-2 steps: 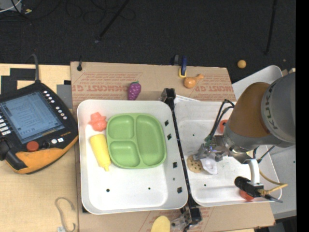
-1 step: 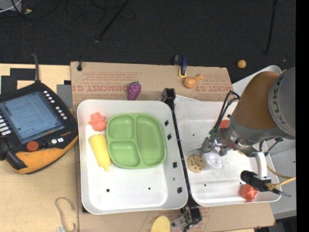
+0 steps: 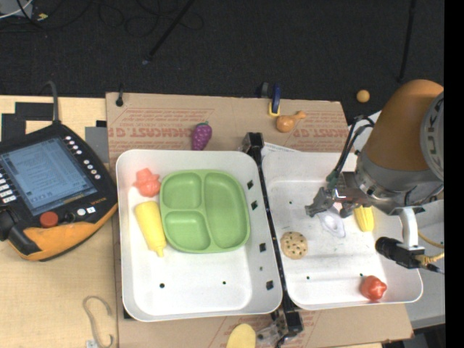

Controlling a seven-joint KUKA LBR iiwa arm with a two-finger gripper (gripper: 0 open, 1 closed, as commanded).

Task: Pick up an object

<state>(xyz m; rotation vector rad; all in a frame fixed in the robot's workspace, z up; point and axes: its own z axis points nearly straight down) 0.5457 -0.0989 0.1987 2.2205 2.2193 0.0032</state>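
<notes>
Red print is showing upside down on the cardboard sheet (image 3: 159, 125) behind the bins; its letters are too blurred to read.

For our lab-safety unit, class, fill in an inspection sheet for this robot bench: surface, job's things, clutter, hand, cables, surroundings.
Surface: two white bins side by side, left bin and right bin, on cardboard.
Job's things: right bin holds a cookie, a red piece and a yellow piece; left bin holds a green divided plate, a yellow bottle-shaped toy and a pink toy.
Clutter: purple grapes and an orange toy on the cardboard; yellow item at the front edge.
Hand: hand low over the right bin, near the yellow piece; grip cannot be judged.
Cables: dark cables along the arm.
Surroundings: control pendant at left.
</notes>
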